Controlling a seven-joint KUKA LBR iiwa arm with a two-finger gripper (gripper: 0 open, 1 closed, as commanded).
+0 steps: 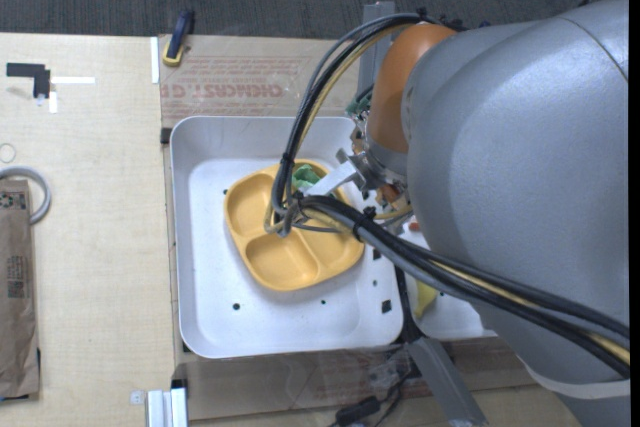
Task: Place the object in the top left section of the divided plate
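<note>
A yellow divided plate [290, 260] lies in the middle of the left white bin [200, 215]. A small green object [305, 177] sits at the plate's far edge, in or just over its upper right section, partly covered by black cables. My gripper [347, 177] hangs right beside that green object, over the plate's far right rim. The grey arm and its orange band [400, 85] hide most of the gripper from above. Whether the green object is in the gripper's hold is hidden.
Black cables [310, 105] loop down from the arm across the plate. The right bin [455, 315] is mostly hidden under the arm, with a yellow thing [425, 297] at its edge. A blue and yellow tool [178, 37] lies behind the bins. A brown bag [15, 285] lies far left.
</note>
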